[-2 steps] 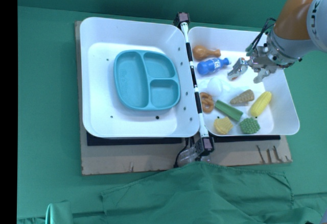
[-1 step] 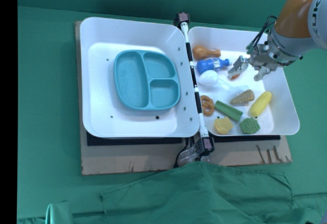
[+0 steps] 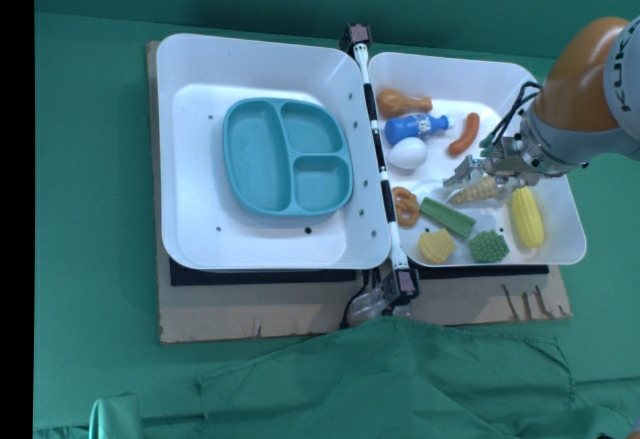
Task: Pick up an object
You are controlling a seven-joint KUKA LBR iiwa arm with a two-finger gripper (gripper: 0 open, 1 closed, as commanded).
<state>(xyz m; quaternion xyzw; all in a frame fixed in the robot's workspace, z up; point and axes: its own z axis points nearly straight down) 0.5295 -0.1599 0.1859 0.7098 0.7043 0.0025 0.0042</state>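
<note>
Hand (image 3: pixel 468 175) sits low in right bin (image 3: pixel 560 245), metal fingers around the wide end of a ridged tan ice-cream cone (image 3: pixel 476 191); grip can't be confirmed, opening unclear. Smooth white egg (image 3: pixel 406 153) at 9 o'clock of the hand, bumpy yellow corn cob (image 3: pixel 527 217) at 4. Left bin (image 3: pixel 190 227) holds teal three-section plastic plate (image 3: pixel 288 156).

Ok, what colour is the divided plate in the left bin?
The divided plate is teal, a light blue-green, seen plainly in the camera view against the white left bin.
</note>
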